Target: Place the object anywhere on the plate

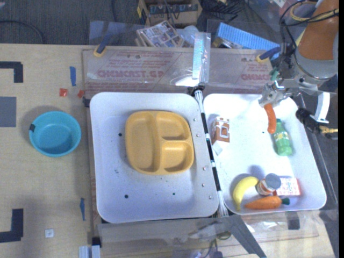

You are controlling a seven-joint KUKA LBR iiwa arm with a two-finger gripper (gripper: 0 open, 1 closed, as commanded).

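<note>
Transfer not yet done: an orange chili-shaped object [271,118] hangs at the far side of the right bin [314,198], its top apparently pinched in the gripper [272,97], though the jaws are partly obscured. The yellow plate [159,142] sits in the left bin [105,198], well apart. The arm is cut off at right.

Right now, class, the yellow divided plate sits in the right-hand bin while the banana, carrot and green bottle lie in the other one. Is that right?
Not quite. The camera view shows the yellow divided plate in the left-hand bin, not the right-hand one. The banana, carrot and green bottle do lie in the other bin.
</note>
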